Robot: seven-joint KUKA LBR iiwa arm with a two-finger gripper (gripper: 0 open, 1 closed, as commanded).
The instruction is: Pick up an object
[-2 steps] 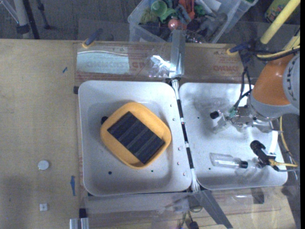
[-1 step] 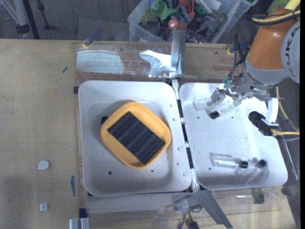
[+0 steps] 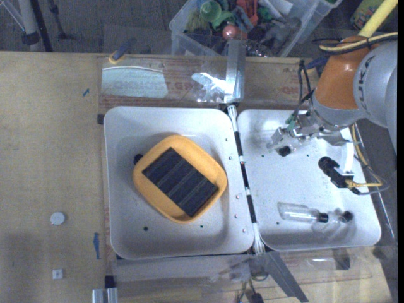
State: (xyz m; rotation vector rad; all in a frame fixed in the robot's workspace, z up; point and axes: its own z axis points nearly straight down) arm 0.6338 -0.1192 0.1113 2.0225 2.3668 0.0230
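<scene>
Gripper is hanging over the back half of the right bin, toward its left side, near the divider. Arm is reaching in from the right. Can't tell if the gripper is open or closed, too small and cluttered at this angle. Nothing is showing as held.

Two candidates for the pick:
- **Tube**: clear with a dark section near its right end, lying flat on the right bin's floor near the front wall.
- **Yellow pad**: dark ribbed panel on top, sitting mid left bin, turned diagonal to the walls. A small black bit is peeking out at its upper-left edge, can't say what.

Key relation: the tube is the nearer one, sharing the gripper's bin. It is lying toward the front and slightly right of the gripper, with bare floor between them. Its long axis is running left-right, roughly along the front wall, with the right end dipping a little forward.

Judging from that, the gripper is needing to travel forward and down, with its closing direction set front-to-back across the tube's short width. The yellow pad is lying past the divider, farther off, and looking wide for a two-finger grab.

Risk guess: the tube is round and clear, so it is likely rolling or slipping, and the close front wall is leaving little room.
</scene>
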